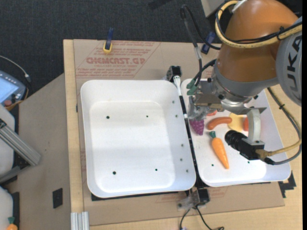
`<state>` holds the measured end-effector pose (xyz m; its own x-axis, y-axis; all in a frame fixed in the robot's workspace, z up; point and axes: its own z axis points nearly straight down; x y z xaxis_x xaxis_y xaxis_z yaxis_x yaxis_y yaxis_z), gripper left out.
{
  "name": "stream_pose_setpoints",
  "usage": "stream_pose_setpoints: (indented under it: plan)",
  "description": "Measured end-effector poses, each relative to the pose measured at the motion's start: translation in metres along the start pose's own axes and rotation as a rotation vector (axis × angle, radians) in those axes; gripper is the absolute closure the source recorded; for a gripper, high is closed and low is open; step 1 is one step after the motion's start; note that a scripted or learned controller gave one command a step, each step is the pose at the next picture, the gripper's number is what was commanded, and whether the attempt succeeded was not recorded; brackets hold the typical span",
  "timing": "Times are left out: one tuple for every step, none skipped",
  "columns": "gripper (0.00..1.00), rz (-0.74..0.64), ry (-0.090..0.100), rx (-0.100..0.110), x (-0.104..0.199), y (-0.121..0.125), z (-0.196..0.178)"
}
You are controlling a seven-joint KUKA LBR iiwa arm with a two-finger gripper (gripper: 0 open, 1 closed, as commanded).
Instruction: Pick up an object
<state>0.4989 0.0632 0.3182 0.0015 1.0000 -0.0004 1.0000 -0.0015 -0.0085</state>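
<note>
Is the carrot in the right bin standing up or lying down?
Lying down. The carrot rests flat on the floor of the right bin, green top toward the gripper, tip pointing to the bin's near edge.

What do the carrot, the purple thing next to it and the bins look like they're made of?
Orange carrot with green top: likely molded plastic toy; uniform colour, smooth, slightly glossy skin.
Purple bumpy piece: probably plastic toy grapes; the knobbly surface suggests it, but it is partly hidden under the gripper.
Shallow white bins: look like thin formed plastic; rounded corners, soft sheen.
</note>
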Motion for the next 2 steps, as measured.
stream_pose_setpoints:
  plan:
    - [1.00,-0.001,0.001,-0.010,0.000,0.002,-0.014]
    - [1.00,-0.007,0.003,-0.014,0.040,-0.008,-0.055]
